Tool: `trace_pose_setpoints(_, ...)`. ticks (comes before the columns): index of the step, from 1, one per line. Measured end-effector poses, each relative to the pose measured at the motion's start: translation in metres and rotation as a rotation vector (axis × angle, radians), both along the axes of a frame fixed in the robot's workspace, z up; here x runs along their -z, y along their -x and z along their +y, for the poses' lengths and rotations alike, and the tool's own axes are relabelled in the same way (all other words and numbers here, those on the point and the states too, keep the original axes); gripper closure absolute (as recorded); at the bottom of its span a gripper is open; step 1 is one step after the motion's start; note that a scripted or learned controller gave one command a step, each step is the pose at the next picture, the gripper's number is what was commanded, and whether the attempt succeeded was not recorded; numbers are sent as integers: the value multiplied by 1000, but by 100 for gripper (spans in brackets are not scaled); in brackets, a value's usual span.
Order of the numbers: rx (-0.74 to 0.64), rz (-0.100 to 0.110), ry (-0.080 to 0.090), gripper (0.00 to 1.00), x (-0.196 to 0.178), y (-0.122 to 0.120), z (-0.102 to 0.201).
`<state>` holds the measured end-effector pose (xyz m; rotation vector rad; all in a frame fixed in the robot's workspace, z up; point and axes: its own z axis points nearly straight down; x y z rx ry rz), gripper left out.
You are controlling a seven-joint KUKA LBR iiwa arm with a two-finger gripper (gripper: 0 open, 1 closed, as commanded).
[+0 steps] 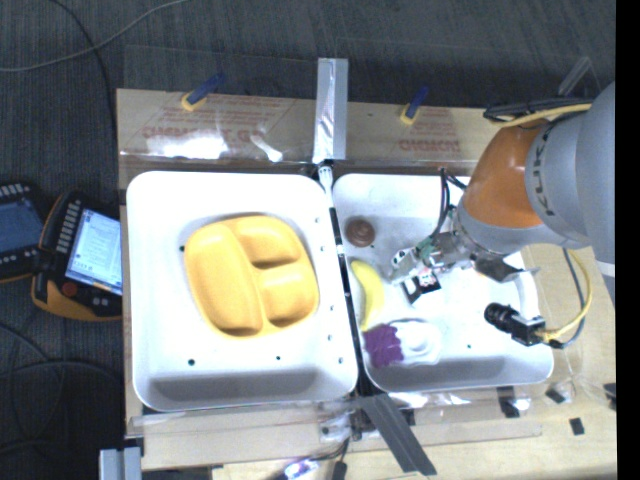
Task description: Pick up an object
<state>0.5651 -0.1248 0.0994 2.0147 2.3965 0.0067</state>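
Resting centre-left in one shallow white bin (150,298), yellow divided plastic tray (252,273); right of centre in the neighbouring white bin (470,363), small brown round object (359,232), yellow banana-like piece (368,290), purple-and-white lump (398,342); gripper (418,268) poised above, finger state impossible to tell.

Robotics lab: bench bins (150,268), teach pendant (80,258), floor cables (60,18).

arm (575,178): grey rounded casing showing dark lettering | orange band (505,183): glossy, curving round the wrist | tool (420,268): small, black and white parts, green bits showing, wires trailing | cables: black ones running along the casing, a yellow one (580,308) looping to a black connector
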Motion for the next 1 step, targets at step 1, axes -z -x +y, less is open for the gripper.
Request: trace_pose_setpoints(1,113,12,0,100,-84,-103,39)
